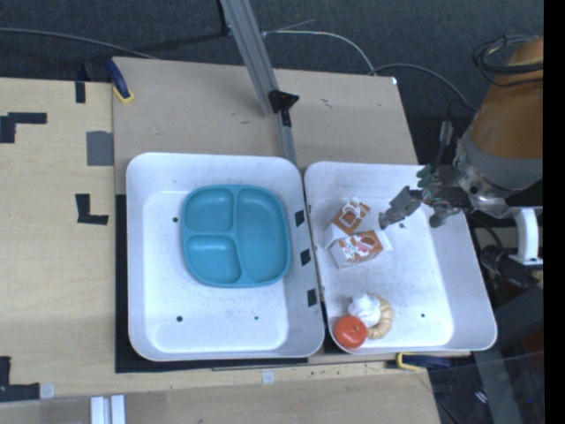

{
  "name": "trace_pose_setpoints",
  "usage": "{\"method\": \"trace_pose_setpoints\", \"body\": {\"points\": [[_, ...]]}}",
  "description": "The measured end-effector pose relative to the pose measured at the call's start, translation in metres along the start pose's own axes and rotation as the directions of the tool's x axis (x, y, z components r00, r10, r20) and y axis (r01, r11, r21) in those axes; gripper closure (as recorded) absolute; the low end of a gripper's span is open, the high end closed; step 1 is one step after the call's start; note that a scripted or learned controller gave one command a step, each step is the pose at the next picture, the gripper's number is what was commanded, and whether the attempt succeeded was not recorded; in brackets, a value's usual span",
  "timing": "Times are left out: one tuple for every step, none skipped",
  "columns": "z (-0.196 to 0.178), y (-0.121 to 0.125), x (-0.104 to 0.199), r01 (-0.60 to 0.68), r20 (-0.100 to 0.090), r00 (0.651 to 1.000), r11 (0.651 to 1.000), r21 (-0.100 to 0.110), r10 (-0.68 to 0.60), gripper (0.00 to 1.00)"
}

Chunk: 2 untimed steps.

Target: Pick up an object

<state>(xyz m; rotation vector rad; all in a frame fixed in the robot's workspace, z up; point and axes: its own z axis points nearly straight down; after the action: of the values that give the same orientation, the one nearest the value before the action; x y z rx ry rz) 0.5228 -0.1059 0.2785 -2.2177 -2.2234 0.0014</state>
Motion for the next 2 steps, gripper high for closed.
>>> {"method": "trace_pose_setpoints", "body": {"points": [[0.0,0.0,0.0,0.0,0.0,1.0,1.0,0.0,0.0,0.0],[0.064,-0.004,0.001,-0.002,-0.001,1.0,1.0,0.007,0.002,0.0]]}}
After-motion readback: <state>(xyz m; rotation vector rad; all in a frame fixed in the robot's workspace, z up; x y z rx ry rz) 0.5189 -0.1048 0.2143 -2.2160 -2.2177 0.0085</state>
